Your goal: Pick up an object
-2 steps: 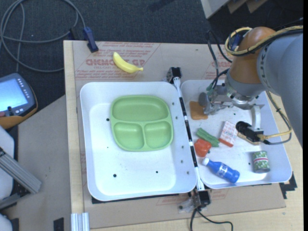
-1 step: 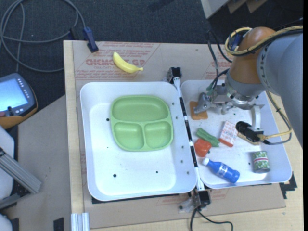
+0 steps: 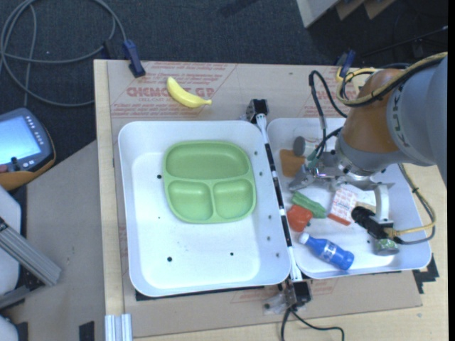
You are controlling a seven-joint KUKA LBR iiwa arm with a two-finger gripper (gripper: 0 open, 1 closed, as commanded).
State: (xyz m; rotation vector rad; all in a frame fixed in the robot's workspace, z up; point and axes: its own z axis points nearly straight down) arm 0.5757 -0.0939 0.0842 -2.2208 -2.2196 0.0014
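Note:
My gripper [image 3: 307, 176] hangs low over the right bin [image 3: 409, 190], in its left half. Just beside it lie a brown block [image 3: 291, 163] and a small grey piece [image 3: 299, 145]. Below it sit a green item [image 3: 308, 204] and a red-orange item [image 3: 298, 219]. A white packet with red print [image 3: 343, 205] lies under the wrist. A blue bottle with a white cap [image 3: 329, 252] rests near the bin's front edge. Nothing is visibly held.
The left bin [image 3: 142, 247] holds a green divided plate [image 3: 210, 180]. A yellow banana [image 3: 188, 94] lies on the bench behind the left bin. The arm's orange band [image 3: 370, 119] and cables cover the right bin's back right.

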